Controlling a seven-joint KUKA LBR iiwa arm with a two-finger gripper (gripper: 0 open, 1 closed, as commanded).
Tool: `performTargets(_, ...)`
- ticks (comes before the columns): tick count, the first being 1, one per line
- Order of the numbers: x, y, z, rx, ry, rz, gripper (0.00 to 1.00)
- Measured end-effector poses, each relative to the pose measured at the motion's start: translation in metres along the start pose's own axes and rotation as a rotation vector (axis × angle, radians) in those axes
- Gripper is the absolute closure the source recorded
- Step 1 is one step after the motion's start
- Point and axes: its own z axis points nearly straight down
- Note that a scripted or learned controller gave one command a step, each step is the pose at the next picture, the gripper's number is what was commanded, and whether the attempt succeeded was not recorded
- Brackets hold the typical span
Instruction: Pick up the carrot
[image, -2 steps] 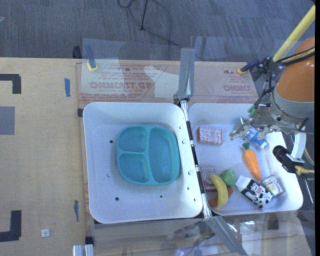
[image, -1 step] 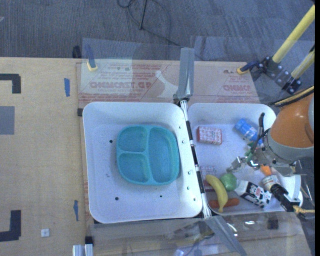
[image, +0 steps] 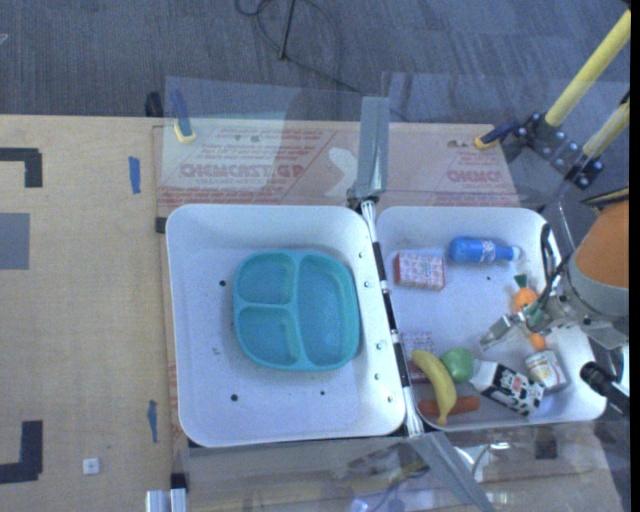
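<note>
The camera looks down on a wooden bench (image: 80, 330) with two white bins side by side. The left bin (image: 200, 400) holds a blue-green plate (image: 297, 310) with three sections. The right bin (image: 500, 222) holds many small things. The arm (image: 608, 262) comes in from the right, grey with an orange band, and its claw (image: 530, 318) hangs low over the right side of that bin. The carrot (image: 527, 299) is there too, a small orange thing with a green top, right by the claw and partly hidden by it. It seems to stand up and down in the picture, green end toward the back, but it is too small to be sure. I cannot tell how far the claw is open, or if it has the carrot. A blue bottle (image: 480, 250) lies on its side at the back of the bin, its white cap to the right. Next to it is a red and white box (image: 419, 270); its words are too small to read. Near the front lie a yellow banana (image: 437, 377), a green ball-shaped fruit (image: 458, 363), a red sausage shape (image: 450, 406), a black and white carton (image: 515, 390) and a little jar (image: 545, 370). Behind the bins, flat cardboard (image: 250, 165) has red letters too faint to read well. Yellow poles (image: 590, 70) stand at the back right.
</note>
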Motion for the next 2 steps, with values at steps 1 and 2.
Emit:
performTargets(1,-0.008,-0.001,-0.01,-0.009,-0.023,0.007,1.0)
performTargets(2,0.055,-0.029,-0.099,0.006,-0.025,0.087,1.0)
